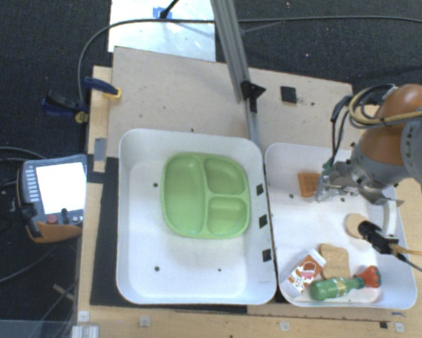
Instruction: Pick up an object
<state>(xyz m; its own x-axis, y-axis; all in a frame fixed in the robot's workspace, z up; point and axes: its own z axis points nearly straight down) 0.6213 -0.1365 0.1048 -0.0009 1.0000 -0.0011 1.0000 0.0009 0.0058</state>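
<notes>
Several small toy foods lie in the right bin (407, 291); nearest the claw (329, 189) is a flat orange cracker (308, 184), centre right, just beside it. Whether the claw is open cannot be told. Light, stiff, thin: pinch its edges

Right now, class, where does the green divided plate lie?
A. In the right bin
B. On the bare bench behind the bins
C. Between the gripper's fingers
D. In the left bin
D: the green divided plate rests flat on the floor of the left bin.
</notes>
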